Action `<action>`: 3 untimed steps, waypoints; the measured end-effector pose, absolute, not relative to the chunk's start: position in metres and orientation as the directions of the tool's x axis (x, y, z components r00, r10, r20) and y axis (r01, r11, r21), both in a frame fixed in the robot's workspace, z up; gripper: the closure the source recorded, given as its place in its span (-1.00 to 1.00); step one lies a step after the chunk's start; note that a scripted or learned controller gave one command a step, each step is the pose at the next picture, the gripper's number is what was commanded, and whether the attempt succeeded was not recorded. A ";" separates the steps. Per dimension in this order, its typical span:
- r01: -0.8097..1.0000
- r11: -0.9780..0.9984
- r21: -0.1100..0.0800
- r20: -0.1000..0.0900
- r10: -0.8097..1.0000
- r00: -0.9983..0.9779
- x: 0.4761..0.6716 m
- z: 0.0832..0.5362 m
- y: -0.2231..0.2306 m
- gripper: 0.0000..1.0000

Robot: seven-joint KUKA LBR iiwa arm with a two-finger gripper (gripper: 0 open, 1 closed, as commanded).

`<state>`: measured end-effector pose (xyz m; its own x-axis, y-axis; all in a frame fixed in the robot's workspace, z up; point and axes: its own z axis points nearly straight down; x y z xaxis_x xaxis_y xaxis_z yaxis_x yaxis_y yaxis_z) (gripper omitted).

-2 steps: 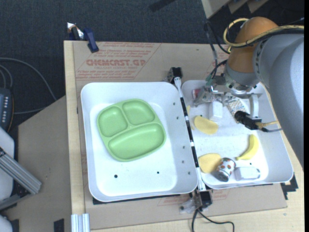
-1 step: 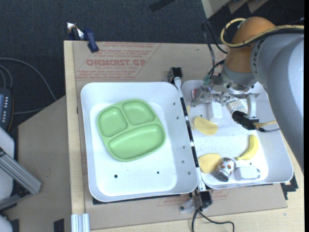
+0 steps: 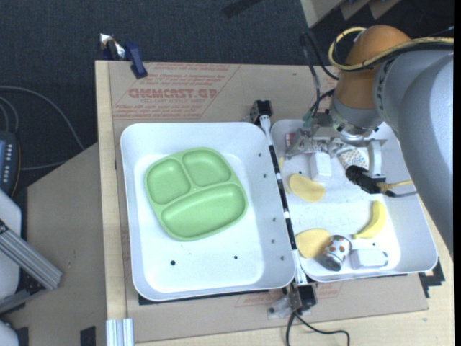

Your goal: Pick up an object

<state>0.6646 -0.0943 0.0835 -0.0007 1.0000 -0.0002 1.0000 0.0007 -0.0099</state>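
My gripper (image 3: 320, 152) hangs low over the back of the right bin (image 3: 412, 245), under the grey wrist with its orange band. Just in front of it lies a pale yellow flat piece (image 3: 306, 187). A banana (image 3: 370, 220) lies to the right, near the middle of that bin. At the front of the bin sit a second yellow piece (image 3: 312, 241), a small round grey and red object (image 3: 335, 251) and a white block (image 3: 369, 257). A patterned item (image 3: 353, 155) lies partly hidden beside the gripper.
The left bin (image 3: 137, 215) holds a green divided plate (image 3: 194, 192). A black clamp and divider (image 3: 277, 186) run between the two bins. The grey arm covers the back right corner of the right bin. Cables trail at the bench's back and front.
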 end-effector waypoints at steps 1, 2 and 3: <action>1.000 -0.001 -0.002 0.000 1.000 0.001 0.635 0.085 -0.118 -1.00; 1.000 0.001 -0.001 0.000 1.000 -0.001 0.664 0.085 -0.093 -1.00; 1.000 0.002 0.002 -0.001 1.000 -0.002 0.667 0.085 -0.094 -1.00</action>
